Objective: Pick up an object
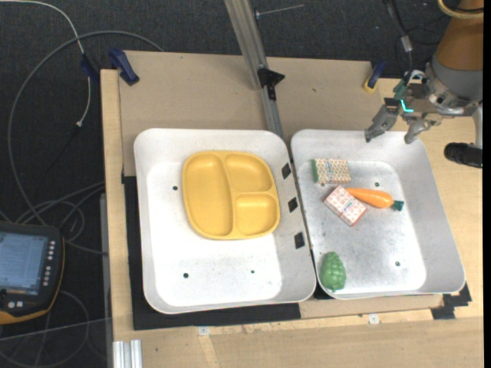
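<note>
The arm waits over the top edge of the right bin.

The gripper (397, 133) is at the upper right of the frame, its two fingers spread apart with nothing between them. In the right bin (430, 228), an orange carrot (371, 198) touches a small pink box (344, 205). A dotted box (332, 171) lies just above them. A green toy (333, 271) sits near the bottom edge. The left bin (161, 274) holds a yellow tray (229, 194).

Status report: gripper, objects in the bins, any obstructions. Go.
Gripper open, holding nothing, over right bin's far edge. Carrot, two small boxes, green object untouched. Nothing in the way.
</note>
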Controlling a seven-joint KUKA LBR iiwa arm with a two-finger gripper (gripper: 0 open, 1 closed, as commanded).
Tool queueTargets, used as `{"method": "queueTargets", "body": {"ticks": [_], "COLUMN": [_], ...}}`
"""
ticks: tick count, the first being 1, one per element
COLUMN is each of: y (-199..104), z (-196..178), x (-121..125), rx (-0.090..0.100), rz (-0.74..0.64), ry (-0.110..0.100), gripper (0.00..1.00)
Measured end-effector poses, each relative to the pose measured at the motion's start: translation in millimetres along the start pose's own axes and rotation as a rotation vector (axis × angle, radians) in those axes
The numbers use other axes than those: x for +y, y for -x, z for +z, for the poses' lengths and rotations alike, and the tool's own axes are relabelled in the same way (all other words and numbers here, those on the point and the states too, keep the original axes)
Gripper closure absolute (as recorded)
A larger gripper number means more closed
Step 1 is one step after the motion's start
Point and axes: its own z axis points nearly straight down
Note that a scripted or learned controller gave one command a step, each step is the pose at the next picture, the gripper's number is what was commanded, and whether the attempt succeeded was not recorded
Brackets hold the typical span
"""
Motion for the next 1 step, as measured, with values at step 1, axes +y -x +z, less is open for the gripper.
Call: {"method": "queueTargets", "body": {"ticks": [1], "y": [3.7], "z": [57.1], "x": [-9.4], "rx": [0.002], "rz": [0.002], "ry": [-0.006], "gripper": [0.00]}}
